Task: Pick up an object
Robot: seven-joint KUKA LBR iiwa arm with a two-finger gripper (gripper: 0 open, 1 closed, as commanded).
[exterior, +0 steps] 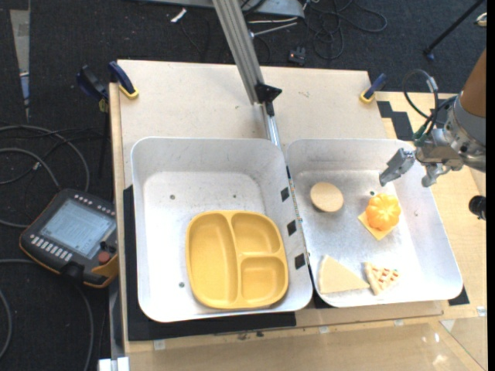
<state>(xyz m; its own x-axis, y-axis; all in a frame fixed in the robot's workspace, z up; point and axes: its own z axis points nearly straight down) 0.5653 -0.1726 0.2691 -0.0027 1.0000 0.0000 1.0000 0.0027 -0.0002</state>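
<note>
Jaws [413, 168] of the grey arm are hanging spread apart over the upper right part of the right bin [441, 246], gripping nothing, with one finger [394, 168] reaching left and the other angling down beside the rim. Just below them, an orange fruit-like piece [381, 214] on a yellow square is sitting on the bin floor, apart from the fingers. To its left, a round tan disc [327, 197] is lying near the divider between the bins. Along the bin's near edge, a pale wedge [339, 276] is resting beside a small waffle-patterned triangle [382, 277]; the two are almost touching. In the left bin [155, 207], a yellow divided tray [236, 259] with three compartments is lying flat toward the near right corner. Both bins are sitting side by side on the pale worktop [201, 99].
</note>
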